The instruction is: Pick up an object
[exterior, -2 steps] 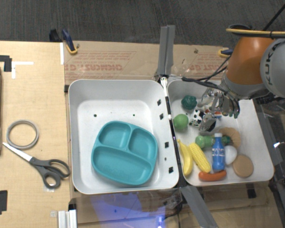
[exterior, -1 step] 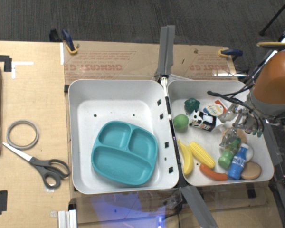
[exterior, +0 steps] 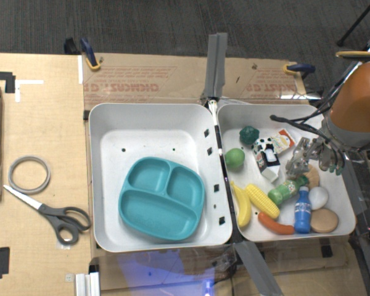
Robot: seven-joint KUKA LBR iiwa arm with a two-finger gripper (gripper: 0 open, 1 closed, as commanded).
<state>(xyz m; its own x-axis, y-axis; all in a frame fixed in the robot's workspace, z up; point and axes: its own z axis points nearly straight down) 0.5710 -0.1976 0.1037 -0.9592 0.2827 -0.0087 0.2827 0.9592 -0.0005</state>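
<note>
Camera view: hand point(exterior: 298, 160) above right bin point(exterior: 345, 196) toys, finger spread unclear, grasp cannot tell.

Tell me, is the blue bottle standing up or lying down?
Lying down. The blue bottle lies flat among the toys in the right bin, its white cap pointing toward the far side.

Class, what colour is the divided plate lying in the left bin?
Teal; the divided plate shows best in the camera view, lying in the left bin.
</note>
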